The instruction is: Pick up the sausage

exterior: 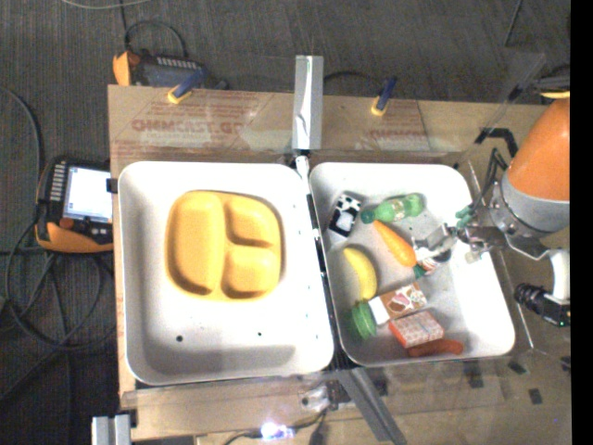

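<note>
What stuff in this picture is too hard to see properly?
- The gripper, camera view: small and blurry against the right bin, so open or shut can't be told.
- The sausage: partly tucked under the red box, so its left end is hidden.
- The picture card: print too small to read.
- The arm: cut off by the right edge.
- The black-and-white toy: too small to tell what it is.

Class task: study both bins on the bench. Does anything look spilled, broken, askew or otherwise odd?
Nothing looks spilled or broken. The yellow divided plate lies flat in the left bin. In the right bin the toy foods lie jumbled: the green bottle is on its side, and the sausage sits against the near wall, beside a small red box.
</note>
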{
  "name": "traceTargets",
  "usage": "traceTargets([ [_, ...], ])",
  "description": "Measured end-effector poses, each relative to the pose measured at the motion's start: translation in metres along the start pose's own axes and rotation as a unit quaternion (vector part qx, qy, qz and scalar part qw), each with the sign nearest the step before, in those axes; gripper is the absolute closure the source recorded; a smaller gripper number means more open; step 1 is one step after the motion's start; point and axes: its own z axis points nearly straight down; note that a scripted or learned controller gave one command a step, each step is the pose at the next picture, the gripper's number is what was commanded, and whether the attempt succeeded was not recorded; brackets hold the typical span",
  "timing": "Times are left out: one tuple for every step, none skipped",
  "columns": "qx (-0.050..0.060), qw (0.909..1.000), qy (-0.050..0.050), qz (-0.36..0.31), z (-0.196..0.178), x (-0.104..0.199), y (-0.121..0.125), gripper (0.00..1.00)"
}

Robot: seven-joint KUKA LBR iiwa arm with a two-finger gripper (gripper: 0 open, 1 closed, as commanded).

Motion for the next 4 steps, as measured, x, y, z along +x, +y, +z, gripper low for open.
traceTargets([
  [-0.008, 0.9979, -0.002, 0.064, 0.11, 0.053, -0.031, 0.0],
  [-0.008, 0.9979, -0.002, 0.064, 0.101, 0.052, -0.031, 1.0],
  [0.0, 0.98, -0.002, 0.199, 0.007, 0.069, -0.035, 1.0],
  [0.0, 0.9948, -0.003, 0.102, -0.001, 0.059, -0.036, 1.0],
])
